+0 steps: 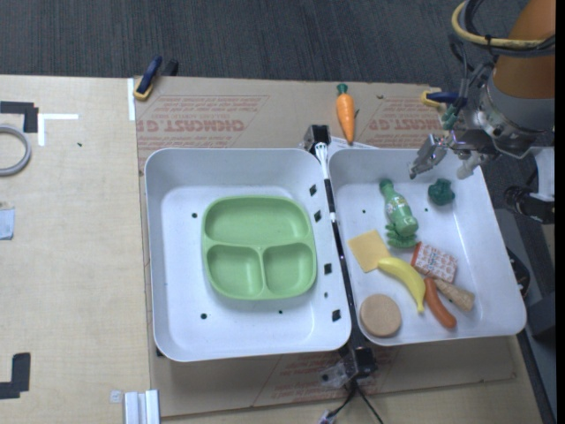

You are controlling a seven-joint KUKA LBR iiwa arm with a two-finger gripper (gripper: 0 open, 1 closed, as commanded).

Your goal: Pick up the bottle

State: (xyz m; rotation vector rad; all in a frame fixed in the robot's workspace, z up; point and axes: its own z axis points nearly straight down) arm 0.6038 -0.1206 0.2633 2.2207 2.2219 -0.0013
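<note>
The bottle (pixel 397 209) is small and green with a pale label. It lies in the right bin (pixel 494 228), near the middle of its far half, neck pointing to the far side. My gripper (pixel 447 161) hovers over the bin's far right corner, up and to the right of the bottle and apart from it. Its fingers (pixel 427 158) are open with nothing between them.
Around the bottle lie a green broccoli piece (pixel 440 192), a yellow cheese wedge (pixel 369 251), a banana (pixel 403 278), a red packet (pixel 434 261), a sausage (pixel 440 305) and a round cookie (pixel 381 314). The left bin (pixel 168 237) holds a green divided plate (pixel 259 246). A carrot (pixel 344 113) lies behind the bins.
</note>
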